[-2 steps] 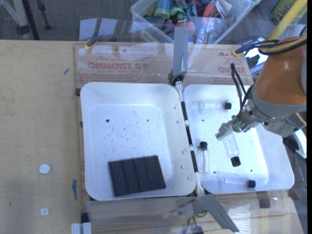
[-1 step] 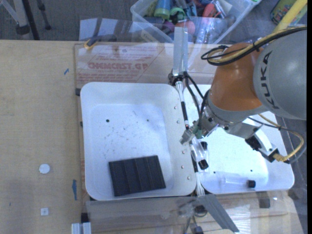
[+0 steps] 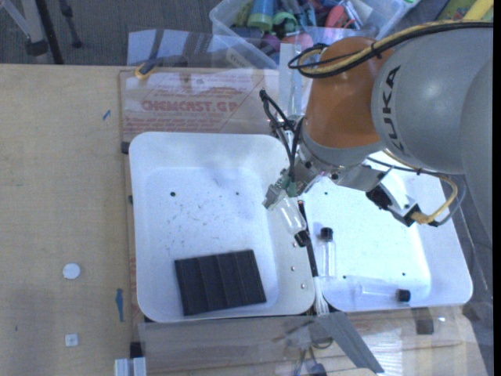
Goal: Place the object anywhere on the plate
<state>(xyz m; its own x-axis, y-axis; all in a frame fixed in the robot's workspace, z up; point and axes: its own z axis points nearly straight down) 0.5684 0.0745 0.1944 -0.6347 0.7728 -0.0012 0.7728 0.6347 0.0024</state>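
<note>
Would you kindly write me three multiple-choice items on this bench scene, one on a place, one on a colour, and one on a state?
1. Where does the dark ribbed plate lie?
A. near corner of the left bin
B. in the right bin
C. on the wooden bench

2. What colour is the band above the arm's wrist?
A. blue
B. orange
C. green

3. How does the plate sit?
A. flat on the bin floor
B. propped upright against a wall
C. hanging over the rim

Answers: 1 A, it rests at the left bin's near side. 2 B, the band is plainly orange. 3 A, its whole top face shows, lying flat.
</note>
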